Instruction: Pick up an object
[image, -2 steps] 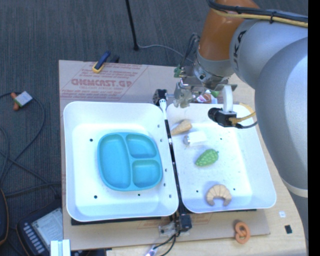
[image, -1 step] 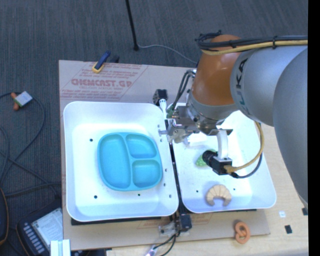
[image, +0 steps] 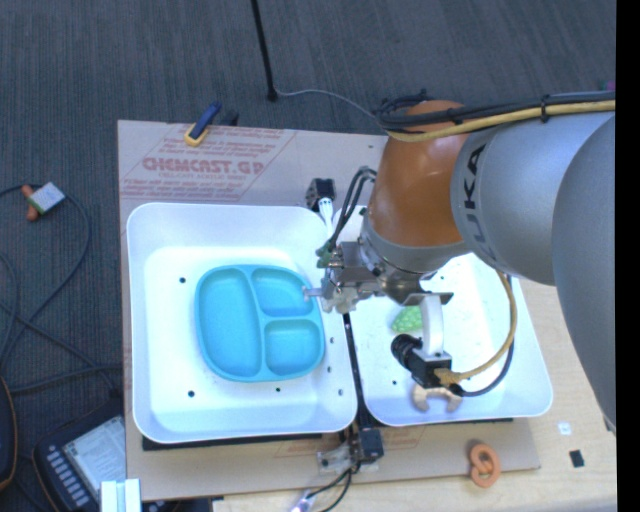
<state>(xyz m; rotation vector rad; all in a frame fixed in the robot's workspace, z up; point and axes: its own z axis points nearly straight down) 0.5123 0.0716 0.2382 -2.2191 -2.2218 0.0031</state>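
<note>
A blue divided plate (image: 258, 322) lies flat in the left bin (image: 165, 400). In the right bin (image: 520, 385) a small green object (image: 407, 320) sits partly under the arm, and a beige object (image: 435, 400) rests near the front wall. My gripper (image: 335, 285) hangs over the ridge between the two bins, just right of the plate's right rim and left of the green object. The grey and orange wrist covers most of the right bin's back half.
An orange ring (image: 484, 463) lies on the bench in front of the right bin. A blue and yellow tool (image: 203, 122) rests at the cardboard's back edge. A small black and white part (image: 322, 195) stands behind the bins.
</note>
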